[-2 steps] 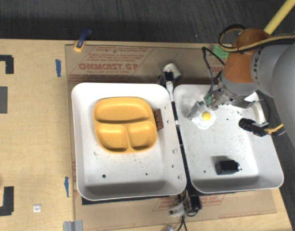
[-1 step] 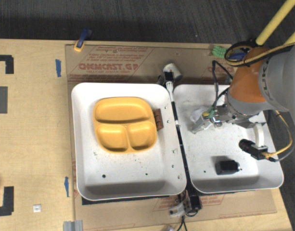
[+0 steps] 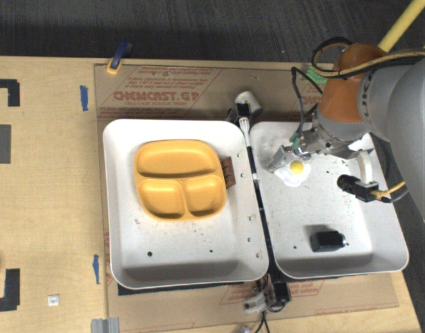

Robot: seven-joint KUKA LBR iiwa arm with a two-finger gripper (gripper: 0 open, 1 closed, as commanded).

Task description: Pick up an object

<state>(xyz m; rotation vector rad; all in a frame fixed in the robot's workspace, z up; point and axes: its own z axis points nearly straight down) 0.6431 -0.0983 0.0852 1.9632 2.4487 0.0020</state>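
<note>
Two white bins (image 3: pixel 122 186) sit on a wooden bench (image 3: pixel 46 186); end effector (image 3: pixel 295 151) state unclear.

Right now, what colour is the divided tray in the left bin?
Yellow-orange tray, seen in the camera view.

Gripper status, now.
Gripper: low in the right bin, over a small white and yellow object; whether it is open or closed cannot be told.

Left bin (image 3: pixel 122 207) smooth white plastic with dark specks, yellow divided tray (image 3: pixel 179 179) satin plastic, table (image 3: pixel 46 186) matt pale wood, black block (image 3: pixel 327 240) matt.
</note>
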